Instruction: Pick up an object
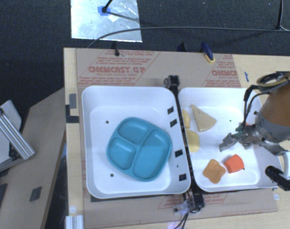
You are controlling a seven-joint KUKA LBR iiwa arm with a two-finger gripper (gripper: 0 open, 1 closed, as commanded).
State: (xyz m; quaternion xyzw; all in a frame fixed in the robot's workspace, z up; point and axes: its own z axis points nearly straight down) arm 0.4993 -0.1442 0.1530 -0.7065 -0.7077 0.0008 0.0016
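Nearest the lens, the orange block (234, 163) lies in the right bin (216, 99) beside an orange lump (214, 170), just under my gripper (227, 142), fingers apparently empty, spread unclear; I judge I'm approaching and must descend next.

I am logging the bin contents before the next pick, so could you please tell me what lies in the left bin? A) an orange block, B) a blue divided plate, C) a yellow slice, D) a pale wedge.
B: the blue divided plate lies alone in the left bin, while the orange and pale pieces are all in the right bin.
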